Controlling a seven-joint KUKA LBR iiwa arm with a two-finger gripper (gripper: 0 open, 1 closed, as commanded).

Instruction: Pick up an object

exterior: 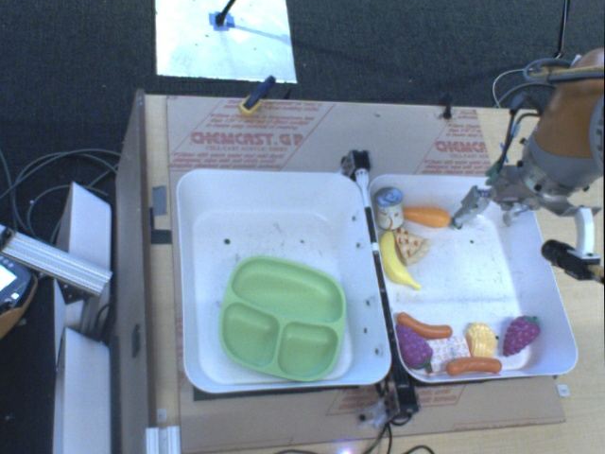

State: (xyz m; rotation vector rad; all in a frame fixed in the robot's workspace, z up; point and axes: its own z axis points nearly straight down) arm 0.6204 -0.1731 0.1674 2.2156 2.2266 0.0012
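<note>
The right bin (492, 277) holds several toy foods. At its far left are a small can (388, 206), an orange carrot (427, 218), a waffle wedge (409, 246) and a banana (397, 265). Along its near edge lie a red sausage (425, 327), a purple grape bunch (412, 347), a yellow corn piece (481, 338), a second sausage (474, 367) and another grape bunch (521, 334). My gripper (490, 211) hangs open over the bin's far right part, just right of the carrot, with nothing between its fingers.
The left bin (236, 206) carries a green divided plate (284, 318) near its front. A black divider rail (371, 253) runs between the bins. The arm's grey body (567, 149) crosses the right bin's far corner. Cables lie at the far left.
</note>
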